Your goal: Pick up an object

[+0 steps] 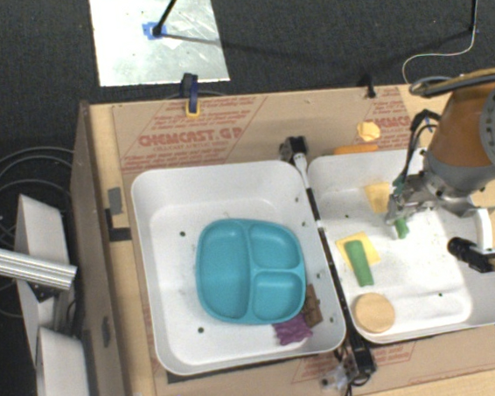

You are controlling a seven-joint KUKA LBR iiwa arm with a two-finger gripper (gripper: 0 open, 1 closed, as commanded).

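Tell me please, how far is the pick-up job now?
Done: the gripper has reached the right bin and sits at a small green object. In hand: unclear whether that object is gripped; it looks low, near the bin floor. Left: a clear lift. The yellow block, green-yellow sponge and tan disc lie untouched.
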